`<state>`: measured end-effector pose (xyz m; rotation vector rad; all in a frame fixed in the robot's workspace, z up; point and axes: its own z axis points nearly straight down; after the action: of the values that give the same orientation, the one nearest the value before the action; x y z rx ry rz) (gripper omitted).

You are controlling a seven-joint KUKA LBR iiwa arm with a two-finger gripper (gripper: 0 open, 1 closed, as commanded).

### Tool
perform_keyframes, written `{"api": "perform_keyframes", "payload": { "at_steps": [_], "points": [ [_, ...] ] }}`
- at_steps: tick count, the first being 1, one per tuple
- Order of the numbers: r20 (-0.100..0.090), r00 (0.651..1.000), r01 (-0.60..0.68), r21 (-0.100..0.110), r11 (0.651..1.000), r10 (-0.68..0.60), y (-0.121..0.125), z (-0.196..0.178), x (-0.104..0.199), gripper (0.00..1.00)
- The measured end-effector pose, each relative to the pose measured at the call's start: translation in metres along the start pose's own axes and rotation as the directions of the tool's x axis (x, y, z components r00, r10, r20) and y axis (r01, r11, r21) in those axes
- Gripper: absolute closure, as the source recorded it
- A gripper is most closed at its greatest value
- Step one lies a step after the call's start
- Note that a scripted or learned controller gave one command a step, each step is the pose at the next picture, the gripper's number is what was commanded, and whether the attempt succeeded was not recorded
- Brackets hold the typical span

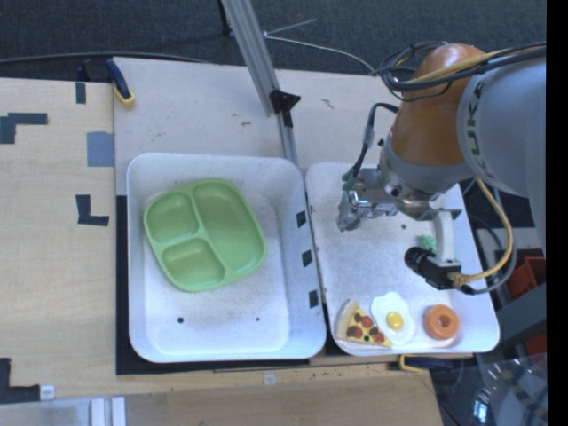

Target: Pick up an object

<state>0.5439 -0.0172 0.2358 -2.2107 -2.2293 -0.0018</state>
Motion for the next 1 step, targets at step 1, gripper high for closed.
{"api": "perform_keyframes", "payload": {
  "at_steps": [1],
  "points": [
    [0.001, 1.000, -0.002, 0.003, 1.000, 0.002, -0.0024, 0.0125, 0.0502, 1.00]
  ]
}}
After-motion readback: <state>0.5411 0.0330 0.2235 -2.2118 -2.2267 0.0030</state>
